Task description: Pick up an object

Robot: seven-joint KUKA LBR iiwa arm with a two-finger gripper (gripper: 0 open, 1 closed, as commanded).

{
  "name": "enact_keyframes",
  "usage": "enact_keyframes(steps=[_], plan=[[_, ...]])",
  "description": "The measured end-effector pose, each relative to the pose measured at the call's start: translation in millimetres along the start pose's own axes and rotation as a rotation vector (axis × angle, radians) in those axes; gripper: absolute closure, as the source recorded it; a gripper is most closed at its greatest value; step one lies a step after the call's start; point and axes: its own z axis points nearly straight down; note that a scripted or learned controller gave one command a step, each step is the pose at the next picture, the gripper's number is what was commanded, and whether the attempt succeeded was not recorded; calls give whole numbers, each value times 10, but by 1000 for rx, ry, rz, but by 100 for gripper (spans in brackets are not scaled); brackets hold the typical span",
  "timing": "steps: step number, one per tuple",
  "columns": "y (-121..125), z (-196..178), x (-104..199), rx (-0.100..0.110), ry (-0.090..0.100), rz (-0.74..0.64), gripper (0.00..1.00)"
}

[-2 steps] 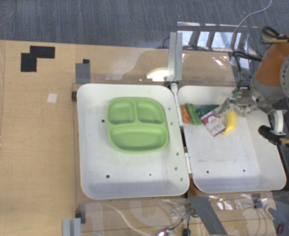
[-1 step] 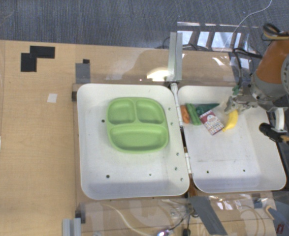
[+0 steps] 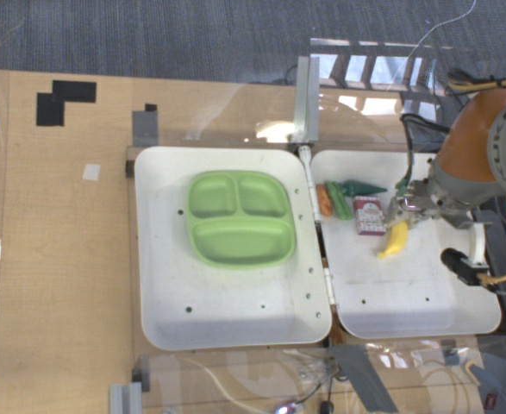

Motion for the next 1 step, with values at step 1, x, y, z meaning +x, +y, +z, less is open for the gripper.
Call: enact_keyframes(steps=[1], plan=[[103,-1080,579,9,2,-60,100]])
